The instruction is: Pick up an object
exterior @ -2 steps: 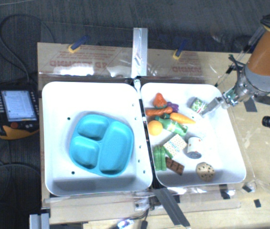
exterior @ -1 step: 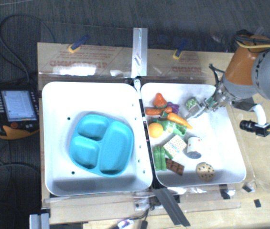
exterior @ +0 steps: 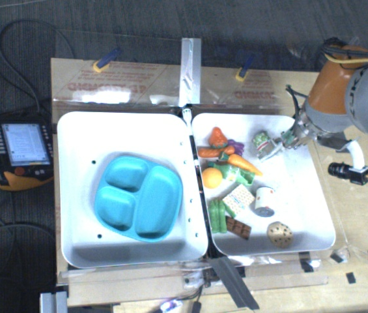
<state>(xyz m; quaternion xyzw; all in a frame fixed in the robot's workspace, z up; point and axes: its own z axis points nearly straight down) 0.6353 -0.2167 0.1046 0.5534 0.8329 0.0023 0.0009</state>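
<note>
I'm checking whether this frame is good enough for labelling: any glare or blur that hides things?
Camera view: glare washes the clear sheet behind the left bin; small toys in the right bin look soft; the gripper is blurry, fine detail lost.

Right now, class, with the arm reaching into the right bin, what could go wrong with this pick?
1. The tool sits beside a small green-and-white object near the right bin's upper wall; it may nudge it away rather than grasp it.
2. The toy foods are packed closely: carrot, orange and strawberry touch or overlap, so a grasp there could drag neighbours.
3. The die lies near the bin's lower rim, awkward to reach.
</note>
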